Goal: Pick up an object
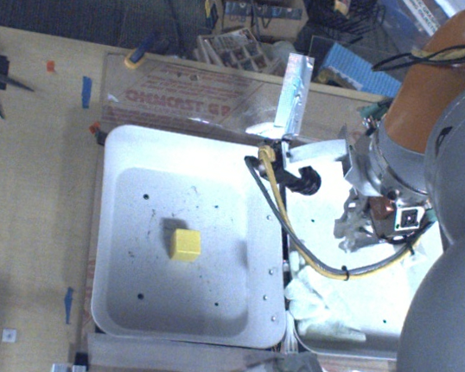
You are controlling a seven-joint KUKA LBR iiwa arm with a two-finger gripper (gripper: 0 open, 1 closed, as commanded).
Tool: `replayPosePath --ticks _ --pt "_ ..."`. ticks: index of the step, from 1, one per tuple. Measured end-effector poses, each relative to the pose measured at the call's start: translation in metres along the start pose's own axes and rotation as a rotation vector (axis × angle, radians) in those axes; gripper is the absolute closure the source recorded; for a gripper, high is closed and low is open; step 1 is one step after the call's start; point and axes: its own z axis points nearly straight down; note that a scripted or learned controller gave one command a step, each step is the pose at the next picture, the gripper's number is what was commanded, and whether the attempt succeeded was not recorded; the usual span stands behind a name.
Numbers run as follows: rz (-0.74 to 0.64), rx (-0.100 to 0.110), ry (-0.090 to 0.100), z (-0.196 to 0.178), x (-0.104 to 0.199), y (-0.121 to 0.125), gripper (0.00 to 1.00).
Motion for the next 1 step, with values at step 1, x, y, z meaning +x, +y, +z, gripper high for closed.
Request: replayPosePath --ticks 1 --pt "0.002 -0.005 -0.003 -0.0078 0.0021 0.0007 1.0"
